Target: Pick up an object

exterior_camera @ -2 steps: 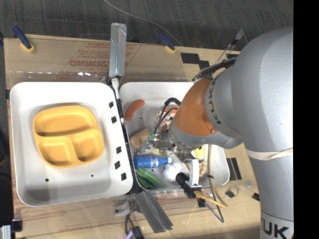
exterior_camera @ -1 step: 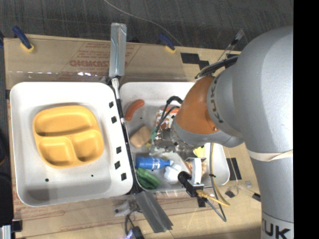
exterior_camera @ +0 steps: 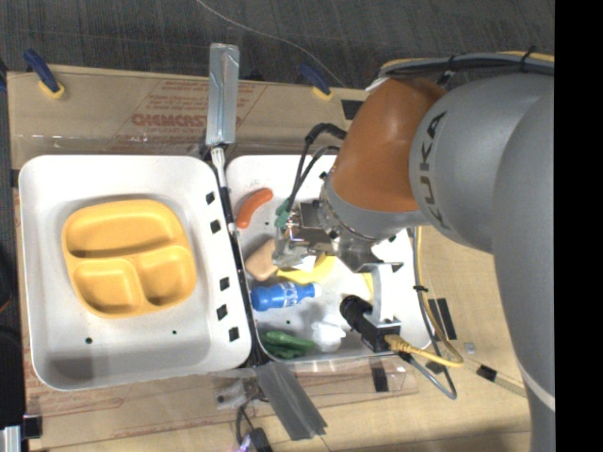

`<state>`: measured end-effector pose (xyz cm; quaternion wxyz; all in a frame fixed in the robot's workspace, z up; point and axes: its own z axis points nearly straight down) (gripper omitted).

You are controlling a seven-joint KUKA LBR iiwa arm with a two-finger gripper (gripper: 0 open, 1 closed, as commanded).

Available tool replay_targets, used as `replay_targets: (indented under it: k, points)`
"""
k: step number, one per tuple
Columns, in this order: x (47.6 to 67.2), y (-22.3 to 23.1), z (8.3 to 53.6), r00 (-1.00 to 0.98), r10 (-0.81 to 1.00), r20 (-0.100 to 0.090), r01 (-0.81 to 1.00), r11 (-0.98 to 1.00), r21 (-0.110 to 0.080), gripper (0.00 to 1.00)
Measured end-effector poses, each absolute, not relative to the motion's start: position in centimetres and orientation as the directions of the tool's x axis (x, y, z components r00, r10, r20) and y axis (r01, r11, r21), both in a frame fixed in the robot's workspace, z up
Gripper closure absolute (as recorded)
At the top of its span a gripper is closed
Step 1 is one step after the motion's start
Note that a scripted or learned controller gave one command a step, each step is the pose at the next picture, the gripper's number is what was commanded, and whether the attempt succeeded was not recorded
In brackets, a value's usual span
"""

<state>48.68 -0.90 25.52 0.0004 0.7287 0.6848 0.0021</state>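
We've got the gripper (exterior_camera: 287, 243) down in the right bin (exterior_camera: 268, 172) over the yellow thing (exterior_camera: 316, 271) and blue bottle (exterior_camera: 281, 297); can't tell its state, nothing lifted yet.

We've got one fixed cam above the bench, looking down at a slant, so both white bins sit side by side: left bin (exterior_camera: 38, 252), right bin (exterior_camera: 273, 169). It's fairly close; the bins take up most of the view w/ floor along the top. The arm (exterior_camera: 471, 149) comes in from the right, bulking over the right bin.
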Motion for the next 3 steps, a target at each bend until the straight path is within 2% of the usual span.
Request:
replay_targets:
  k: [1,2,3]
  points:
    - [47.6,-14.7,25.1,-0.111,0.994,-0.003,0.994,0.111,0.0,1.0]
    - [47.7,-14.3,25.1,-0.117,0.993,-0.001,0.993,0.117,0.0,0.0]
    - [47.7,-10.8,24.4,-0.271,0.963,0.002,0.963,0.271,-0.002,0.0]
